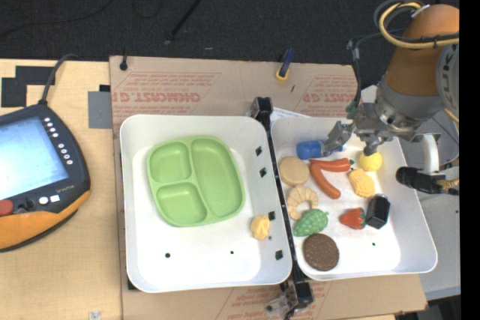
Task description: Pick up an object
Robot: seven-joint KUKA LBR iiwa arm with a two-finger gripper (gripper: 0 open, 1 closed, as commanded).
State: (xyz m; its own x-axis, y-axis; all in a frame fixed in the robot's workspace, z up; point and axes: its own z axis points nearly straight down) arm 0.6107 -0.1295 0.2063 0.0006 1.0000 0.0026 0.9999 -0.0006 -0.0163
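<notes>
While the grey arm reaches in from the right, its end effector (358, 137) hangs over the right bin (416, 251), fingers spread apart and holding nothing. Just below it lie a red sausage (327, 174), a blue block (308, 150) and a yellow lemon (370, 160). A green divided plate (196, 180) sits in the left bin (142, 251).

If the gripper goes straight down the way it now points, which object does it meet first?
Probably the orange sausage, lying just under the gripper in the right bin; the yellow piece sits close by. Depth is unclear from this view.
</notes>
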